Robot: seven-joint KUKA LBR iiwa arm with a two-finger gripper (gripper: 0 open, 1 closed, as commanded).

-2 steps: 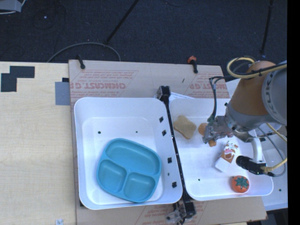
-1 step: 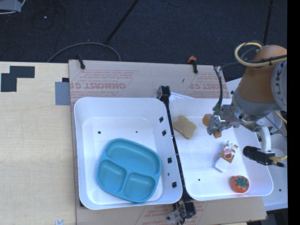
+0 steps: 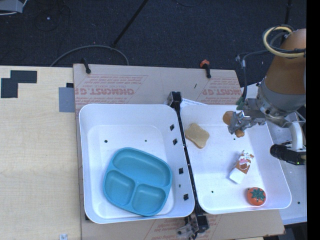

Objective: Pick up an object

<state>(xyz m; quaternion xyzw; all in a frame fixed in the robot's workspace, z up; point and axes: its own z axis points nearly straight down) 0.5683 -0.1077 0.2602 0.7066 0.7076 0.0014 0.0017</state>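
Objects: bread (image 3: pixel 197 135), carton (image 3: pixel 241 167), tomato (image 3: pixel 256 196), tray (image 3: pixel 137 181)

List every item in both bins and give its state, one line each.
Blue divided plate: flat in the left bin, compartments bare.
Tan bread slice: lying flat in the right bin, near the divider.
Small carton: lying on its side.
Orange round toy: resting in the near right corner.
Brown object: at the gripper, hold unclear.
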